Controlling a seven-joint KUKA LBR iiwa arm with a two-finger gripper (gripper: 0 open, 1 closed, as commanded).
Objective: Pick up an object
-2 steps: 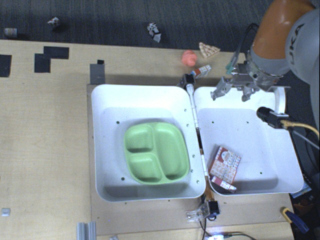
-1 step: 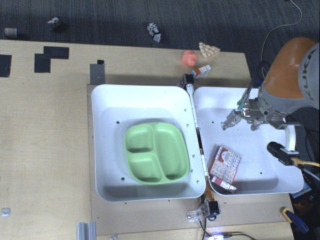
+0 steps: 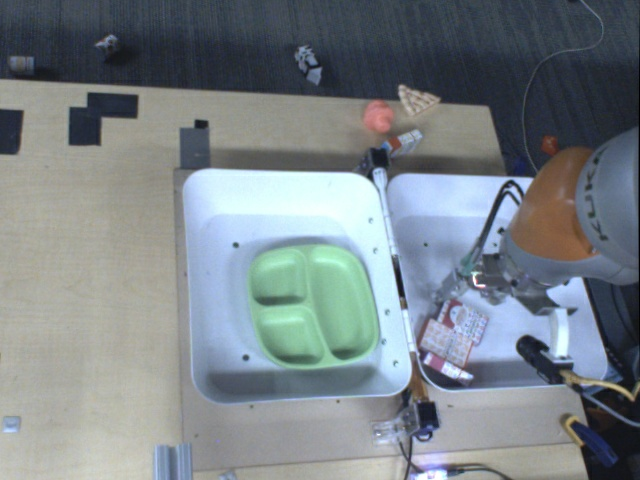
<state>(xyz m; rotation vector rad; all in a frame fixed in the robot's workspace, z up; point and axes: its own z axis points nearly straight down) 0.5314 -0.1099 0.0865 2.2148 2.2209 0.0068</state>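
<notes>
Claw [image 3: 462, 280] low over red-white packet [image 3: 455, 334] in right bin [image 3: 440, 208], open or clenched can't tell; packet looks light, flat, crinkly, best pinched at an edge.

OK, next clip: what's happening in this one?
A grey and orange arm reaches into the right bin, its gripper low over a red and white packet near the bin's front. Nothing is visibly lifted yet. A green divided tray sits untouched in the left bin.
</notes>
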